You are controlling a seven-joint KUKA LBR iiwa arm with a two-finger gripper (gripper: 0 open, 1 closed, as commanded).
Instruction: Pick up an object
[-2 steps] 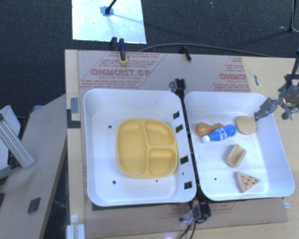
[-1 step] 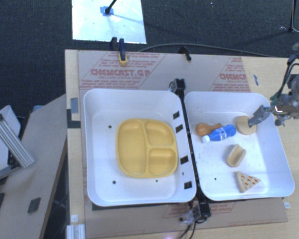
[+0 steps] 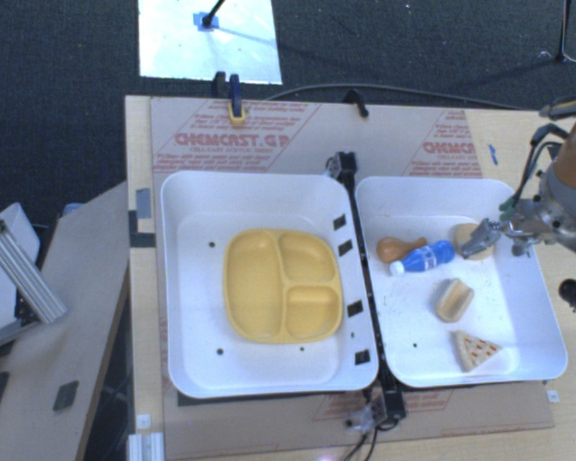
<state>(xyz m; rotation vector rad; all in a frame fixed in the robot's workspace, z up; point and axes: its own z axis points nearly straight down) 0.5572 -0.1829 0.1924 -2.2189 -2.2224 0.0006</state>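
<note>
While its fingers' state cannot be told, the pincer [image 3: 482, 241] hovers over the right bin [image 3: 538, 353], a blue bottle [image 3: 424, 257] just left of it.

Bright, even light; slight softness.

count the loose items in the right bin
5. A brown drumstick-shaped piece and a blue bottle touching near the middle, a tan round piece by the gripper, a bread-like piece lower down, a pizza slice nearest the front. The gripper may hide more.
</note>
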